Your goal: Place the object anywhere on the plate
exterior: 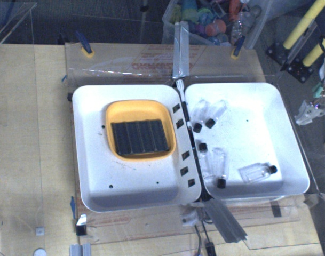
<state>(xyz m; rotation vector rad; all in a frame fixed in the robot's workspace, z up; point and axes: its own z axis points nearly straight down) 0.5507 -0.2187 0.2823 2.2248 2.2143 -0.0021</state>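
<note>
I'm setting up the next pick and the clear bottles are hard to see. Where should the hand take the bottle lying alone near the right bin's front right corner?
Grip the lone bottle across its clear body, coming straight down from above. It lies on its side, black cap toward the right, apart from the other bottles, so both long sides look free. The fingers should probably close across its narrow width.
</note>
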